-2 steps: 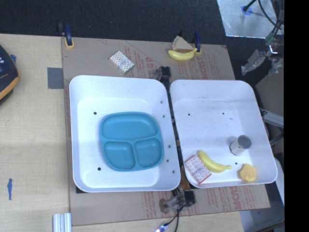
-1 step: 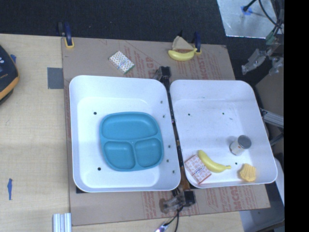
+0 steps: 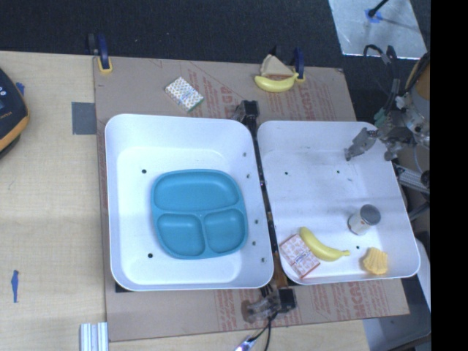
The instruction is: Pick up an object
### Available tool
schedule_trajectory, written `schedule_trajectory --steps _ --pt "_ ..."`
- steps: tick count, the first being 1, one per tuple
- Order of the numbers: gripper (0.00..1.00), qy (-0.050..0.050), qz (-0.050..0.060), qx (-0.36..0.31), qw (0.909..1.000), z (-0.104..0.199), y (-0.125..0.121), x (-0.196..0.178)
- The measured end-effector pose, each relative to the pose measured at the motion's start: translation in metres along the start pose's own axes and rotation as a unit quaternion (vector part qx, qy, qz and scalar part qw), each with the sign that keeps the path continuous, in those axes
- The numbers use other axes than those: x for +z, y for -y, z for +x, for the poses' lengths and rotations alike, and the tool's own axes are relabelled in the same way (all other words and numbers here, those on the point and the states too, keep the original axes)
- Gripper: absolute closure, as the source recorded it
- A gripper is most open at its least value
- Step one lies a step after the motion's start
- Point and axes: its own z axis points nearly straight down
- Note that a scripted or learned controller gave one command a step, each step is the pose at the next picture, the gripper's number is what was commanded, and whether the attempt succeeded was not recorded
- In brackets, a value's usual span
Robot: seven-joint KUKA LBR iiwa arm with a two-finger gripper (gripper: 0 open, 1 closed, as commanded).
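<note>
**Inspector:** Since the task is to pick up an object, where does your pincer stand and why?

**Arm:** My pincer point(image 3: 360, 143) hangs over the upper right corner of the right bin point(image 3: 307, 159), well apart from every loose item. I judge this a waiting or approach position, with no grasp begun. Nothing lies between the fingers; whether they are spread or closed I cannot tell.

**Inspector:** Count the contents.

**Arm:** Right bin, all gathered along its near edge, likely where earlier drops left them: one banana point(image 3: 322, 245), one red-patterned packet point(image 3: 298, 255) touching it, one small grey can point(image 3: 363, 219), one yellow lump point(image 3: 374, 261). Four candidates. Left bin point(image 3: 131, 145): one blue divided tray point(image 3: 198, 213), lying flat in the middle.

**Inspector:** Outside the bins?

**Arm:** On the bench: a second banana point(image 3: 274, 83) beside a wedge-shaped item point(image 3: 276, 66), and one patterned packet point(image 3: 183, 93). Two bananas overall, two packets. Those seem out of play.
</note>
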Motion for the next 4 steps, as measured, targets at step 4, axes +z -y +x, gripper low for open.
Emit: schedule_trajectory --steps 4 --pt "0.0 0.0 -0.002 0.001 1.0 -0.005 -0.002 0.001"
